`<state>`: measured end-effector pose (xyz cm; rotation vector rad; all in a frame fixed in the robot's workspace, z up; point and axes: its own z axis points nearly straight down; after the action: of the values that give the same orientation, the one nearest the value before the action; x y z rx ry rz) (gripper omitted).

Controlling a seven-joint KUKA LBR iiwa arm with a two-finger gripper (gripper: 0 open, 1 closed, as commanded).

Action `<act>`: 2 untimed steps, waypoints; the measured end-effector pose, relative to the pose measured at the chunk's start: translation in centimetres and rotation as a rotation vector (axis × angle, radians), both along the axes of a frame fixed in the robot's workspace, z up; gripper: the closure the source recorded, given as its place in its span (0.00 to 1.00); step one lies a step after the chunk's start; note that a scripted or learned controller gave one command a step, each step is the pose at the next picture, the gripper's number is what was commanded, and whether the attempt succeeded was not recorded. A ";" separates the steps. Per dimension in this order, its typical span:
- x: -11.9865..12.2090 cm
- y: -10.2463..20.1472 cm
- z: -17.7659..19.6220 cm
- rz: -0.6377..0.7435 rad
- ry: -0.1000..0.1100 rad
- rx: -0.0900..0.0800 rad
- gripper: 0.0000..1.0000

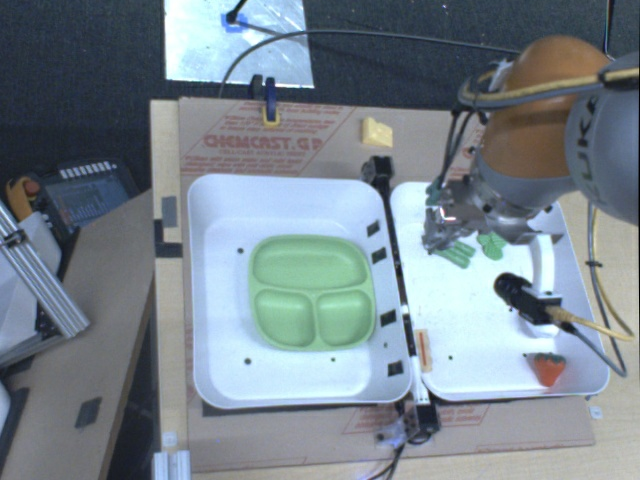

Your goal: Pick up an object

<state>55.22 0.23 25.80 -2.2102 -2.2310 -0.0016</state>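
My gripper (pixel 440 236) hangs low over the upper left part of the right bin (pixel 470 368). Just to its right and touching or nearly touching it lies a green ridged piece (pixel 459 256), with a second small green piece (pixel 491 245) beside that. A red-orange object (pixel 547 368), like a small fruit, lies in the bin's lower right corner. The grey and orange arm covers the bin's upper right part.
The left bin (pixel 215 268) holds a pale green plate (pixel 307 291) with three compartments. A yellow block (pixel 377 131) lies on the cardboard behind the bins. A black divider (pixel 392 268) runs between the two bins.
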 end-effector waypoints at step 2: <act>-1.7 10.2 -0.9 -0.001 0.000 0.000 1.00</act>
<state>53.48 10.44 24.89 -2.2110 -2.2301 -0.0012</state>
